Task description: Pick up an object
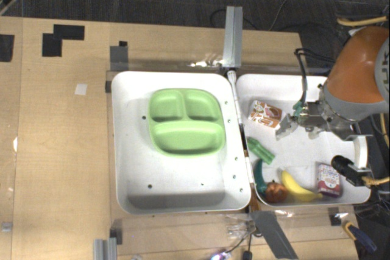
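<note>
The wooden table (61, 149) carries two shallow white bins side by side. The left bin (131, 149) holds a green divided plate (186, 120), lying flat a little toward twelve o'clock of the bin's middle, with two small compartments on its far side and one long one on its near side.

The right bin (286, 158) holds the loose objects. A small orange-and-white snack packet (264, 114) lies toward eleven o'clock in it. Below that, near the shared wall at about nine o'clock, lies a light green piece (260, 150), and a darker green object (259, 173) sits just beside it toward seven o'clock. At six o'clock a reddish apple (275, 192) touches a yellow banana (298, 187), which curves along the near wall. A small purple-and-white carton (328, 179) stands at about five o'clock, just beside the banana's tip.

The end effector (286, 129) hangs over the middle of the right bin, at four o'clock from the snack packet and close to it, reaching in from three o'clock. Nothing is seen between its tips; whether they are spread or closed cannot be told.
</note>
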`<state>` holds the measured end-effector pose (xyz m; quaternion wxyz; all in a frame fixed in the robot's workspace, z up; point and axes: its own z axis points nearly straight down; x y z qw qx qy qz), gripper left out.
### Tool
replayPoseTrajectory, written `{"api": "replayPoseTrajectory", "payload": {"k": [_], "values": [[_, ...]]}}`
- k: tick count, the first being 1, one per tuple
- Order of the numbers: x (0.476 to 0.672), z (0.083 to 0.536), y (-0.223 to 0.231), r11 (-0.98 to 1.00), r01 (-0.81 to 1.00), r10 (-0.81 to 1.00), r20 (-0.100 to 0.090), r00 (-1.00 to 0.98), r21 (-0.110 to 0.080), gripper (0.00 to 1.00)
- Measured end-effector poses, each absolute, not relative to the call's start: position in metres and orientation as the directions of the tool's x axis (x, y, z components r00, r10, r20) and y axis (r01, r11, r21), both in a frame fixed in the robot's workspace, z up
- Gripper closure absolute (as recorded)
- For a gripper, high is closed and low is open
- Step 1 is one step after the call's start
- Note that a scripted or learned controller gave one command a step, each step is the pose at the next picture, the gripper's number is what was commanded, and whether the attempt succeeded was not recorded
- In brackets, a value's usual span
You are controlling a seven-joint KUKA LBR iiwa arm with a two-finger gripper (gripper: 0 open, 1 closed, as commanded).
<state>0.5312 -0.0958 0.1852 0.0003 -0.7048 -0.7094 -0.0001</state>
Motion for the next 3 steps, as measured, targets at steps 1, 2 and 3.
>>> {"api": "replayPoseTrajectory", "payload": {"k": [1,2,3], "values": [[0.602,0.103,-0.087,0.186,0.983,0.983,0.000,-0.186,0.001,0.00],[0.653,0.089,-0.107,0.296,0.955,0.955,0.002,-0.297,-0.020,0.00],[0.618,0.090,-0.108,0.346,0.938,0.938,-0.006,-0.346,0.013,0.00]]}}
